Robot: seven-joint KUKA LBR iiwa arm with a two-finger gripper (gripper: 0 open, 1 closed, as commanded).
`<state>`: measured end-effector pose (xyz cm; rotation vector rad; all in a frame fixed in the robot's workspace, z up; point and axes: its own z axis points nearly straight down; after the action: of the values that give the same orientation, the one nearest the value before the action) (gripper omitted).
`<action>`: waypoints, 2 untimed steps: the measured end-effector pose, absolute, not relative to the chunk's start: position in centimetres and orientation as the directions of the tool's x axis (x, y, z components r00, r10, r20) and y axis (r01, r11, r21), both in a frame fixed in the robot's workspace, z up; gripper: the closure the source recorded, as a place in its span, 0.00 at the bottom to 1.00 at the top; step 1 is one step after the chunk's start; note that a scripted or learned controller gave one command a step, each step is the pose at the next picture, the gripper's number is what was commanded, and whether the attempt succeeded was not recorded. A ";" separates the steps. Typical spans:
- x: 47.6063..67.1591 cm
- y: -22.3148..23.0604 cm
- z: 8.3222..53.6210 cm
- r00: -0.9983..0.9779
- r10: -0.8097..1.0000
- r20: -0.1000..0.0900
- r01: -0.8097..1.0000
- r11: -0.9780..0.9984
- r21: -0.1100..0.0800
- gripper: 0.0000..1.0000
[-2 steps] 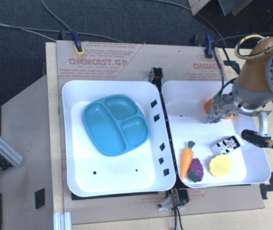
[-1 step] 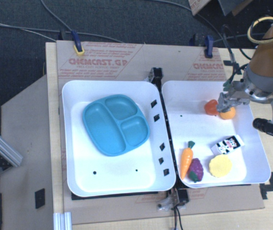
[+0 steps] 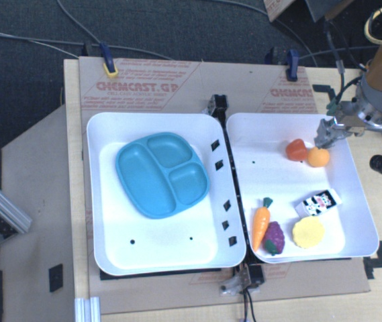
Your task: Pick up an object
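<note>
Right bin [image 3: 352, 200], far side: gripper [image 3: 327, 134]
Fingers: spread cannot be told
Just below fingers: orange ball [image 3: 319, 157], red fruit [image 3: 296, 149], touching
Well nearer: carrot [image 3: 261, 223], grapes [image 3: 274, 237]

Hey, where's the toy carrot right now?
The toy carrot lies in the right bin, near its front left corner, right beside the purple grape bunch and left of the yellow round piece.
</note>
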<state>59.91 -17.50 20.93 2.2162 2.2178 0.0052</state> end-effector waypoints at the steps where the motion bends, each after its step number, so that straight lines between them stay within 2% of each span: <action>1: 60.0 -17.5 22.8 -0.001 1.000 -0.001 1.000 0.001 0.004 1.00; 2: 60.3 -11.9 21.9 -0.006 1.000 0.004 1.000 0.006 -0.002 1.00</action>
<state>60.27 -11.85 21.87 2.2170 2.2314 0.0016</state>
